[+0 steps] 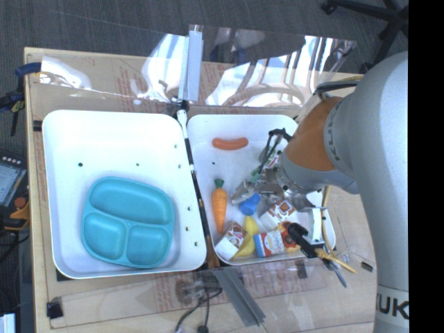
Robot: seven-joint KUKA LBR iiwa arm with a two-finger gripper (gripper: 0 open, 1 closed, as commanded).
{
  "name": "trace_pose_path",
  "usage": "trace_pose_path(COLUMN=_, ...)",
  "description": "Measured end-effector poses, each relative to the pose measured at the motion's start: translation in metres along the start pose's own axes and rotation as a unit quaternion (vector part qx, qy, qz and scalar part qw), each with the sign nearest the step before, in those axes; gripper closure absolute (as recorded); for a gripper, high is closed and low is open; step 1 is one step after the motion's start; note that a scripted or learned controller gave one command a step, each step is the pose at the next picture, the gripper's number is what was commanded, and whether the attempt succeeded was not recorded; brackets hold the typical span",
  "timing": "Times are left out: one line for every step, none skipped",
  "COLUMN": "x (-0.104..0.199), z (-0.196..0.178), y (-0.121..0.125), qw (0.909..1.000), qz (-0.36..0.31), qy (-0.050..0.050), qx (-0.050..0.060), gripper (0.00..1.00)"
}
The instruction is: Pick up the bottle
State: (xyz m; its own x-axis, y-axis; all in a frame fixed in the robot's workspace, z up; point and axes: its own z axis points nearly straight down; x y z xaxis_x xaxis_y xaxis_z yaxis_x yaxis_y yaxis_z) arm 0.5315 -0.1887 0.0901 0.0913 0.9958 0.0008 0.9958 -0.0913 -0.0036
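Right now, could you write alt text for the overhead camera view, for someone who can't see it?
A grey robot arm reaches into the right bin over a toy carrot, sausage and small bottles. The left bin holds a blue divided tray.

The bottle (pixel 270 242) — white with a red label — lies on its side among clutter, near the right bin's front edge.

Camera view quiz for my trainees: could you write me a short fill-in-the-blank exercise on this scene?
1. The blue divided tray lies in the ____ bin.
2. The carrot lies in the ____ bin.
3. The sausage lies nearer the bin's ____ edge than the carrot.
4. The pincer is above the ____ bin.

Missing words: left; right; far; right
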Motion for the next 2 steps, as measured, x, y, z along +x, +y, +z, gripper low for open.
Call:
trace_pose_path(x=0.002, z=-0.009, y=0.0, qw=1.0, qz=-0.004, qy=0.001, qx=0.002, gripper=1.0)
trace_pose_path(x=0.082, z=-0.117, y=0.013, qw=0.9999, qz=-0.014, qy=0.0, qx=0.0, gripper=1.0)
